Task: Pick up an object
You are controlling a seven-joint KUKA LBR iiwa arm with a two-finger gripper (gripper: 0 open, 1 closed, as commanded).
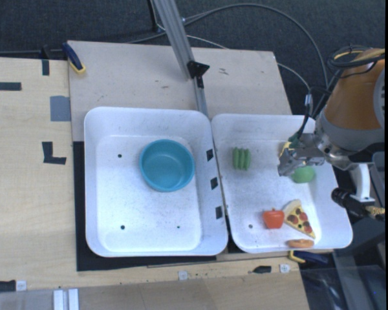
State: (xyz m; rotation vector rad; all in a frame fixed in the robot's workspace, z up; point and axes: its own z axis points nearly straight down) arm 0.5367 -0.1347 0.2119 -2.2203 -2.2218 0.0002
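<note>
My gripper (295, 165) hangs low over the right bin (258, 131), near its right side. A round pale green object (304, 174) lies just under and to the right of the gripper, partly hidden by it. A yellow bit (285, 149) peeks out at the gripper's left. A ridged dark green piece (241, 158) lies to the left in the same bin. Nearer the front lie a red tomato-like object (273, 219), a pizza slice (299, 219) and an orange sausage-like piece (301, 243).
The left bin (110, 231) holds a blue bowl (167, 165). A slanted metal pole (181, 37) runs down to the gap between the bins. Cables loop over the bench behind the right bin. The arm's orange band (355, 99) fills the right side.
</note>
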